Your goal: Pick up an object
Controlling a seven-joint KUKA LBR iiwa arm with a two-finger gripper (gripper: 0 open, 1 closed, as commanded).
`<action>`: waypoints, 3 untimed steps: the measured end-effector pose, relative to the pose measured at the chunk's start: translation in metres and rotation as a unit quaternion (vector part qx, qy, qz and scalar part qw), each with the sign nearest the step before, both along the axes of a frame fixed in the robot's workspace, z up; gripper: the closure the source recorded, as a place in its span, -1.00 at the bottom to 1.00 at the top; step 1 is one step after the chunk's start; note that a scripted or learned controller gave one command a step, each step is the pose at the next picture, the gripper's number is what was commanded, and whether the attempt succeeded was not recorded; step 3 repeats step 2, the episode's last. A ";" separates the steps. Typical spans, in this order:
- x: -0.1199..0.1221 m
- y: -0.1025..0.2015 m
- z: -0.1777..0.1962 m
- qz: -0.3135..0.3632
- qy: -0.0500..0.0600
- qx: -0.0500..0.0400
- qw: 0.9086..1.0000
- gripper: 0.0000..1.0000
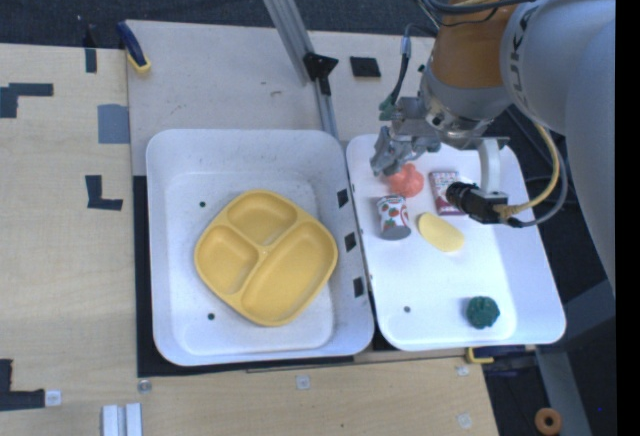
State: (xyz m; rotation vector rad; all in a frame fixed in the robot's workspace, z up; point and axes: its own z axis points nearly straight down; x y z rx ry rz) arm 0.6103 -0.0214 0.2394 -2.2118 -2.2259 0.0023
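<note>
Hovering low in the right bin point(520, 319), the gripper point(392, 156) hung just above a pink object point(407, 181), though whether it was clenched or released I could not tell, and nothing looked lifted yet, leaving the pick undone.

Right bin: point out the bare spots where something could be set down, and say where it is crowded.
In the right bin, bare floor lies at the near-left corner, bordered by the green ball and left wall. It is crowded at the far end, where the gripper, pink object, small cup, yellow piece and packet cluster.
</note>
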 end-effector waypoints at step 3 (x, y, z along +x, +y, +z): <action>0.004 0.115 -0.019 0.001 -0.001 0.000 1.000 1.00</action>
